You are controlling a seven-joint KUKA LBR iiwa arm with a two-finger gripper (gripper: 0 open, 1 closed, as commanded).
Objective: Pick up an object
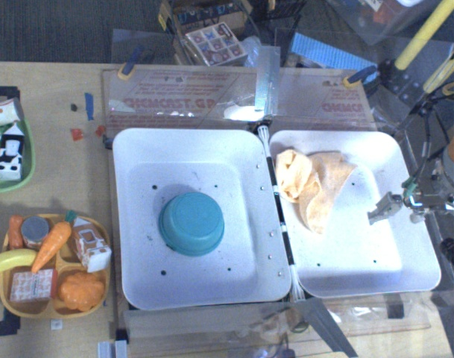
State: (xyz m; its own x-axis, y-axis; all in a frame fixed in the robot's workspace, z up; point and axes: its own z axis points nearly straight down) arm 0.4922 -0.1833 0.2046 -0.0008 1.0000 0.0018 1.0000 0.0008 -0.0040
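The end effector (387,206) shows at the right bin's (361,274) right wall, small and blurred, so whether its fingers stand open or closed cannot be told. The arm behind it is cut off by the picture's right edge. The crumpled yellow cloth (314,185) hides part of that bin's floor, and its folds conceal whatever lies beneath. The teal bowl (191,223) sits upside down in the left bin (137,155), its inside hidden. At the left edge, a green dish (21,171) is cut off. Printing on the small box (89,246) in the yellow tray (3,289) is too small to read.
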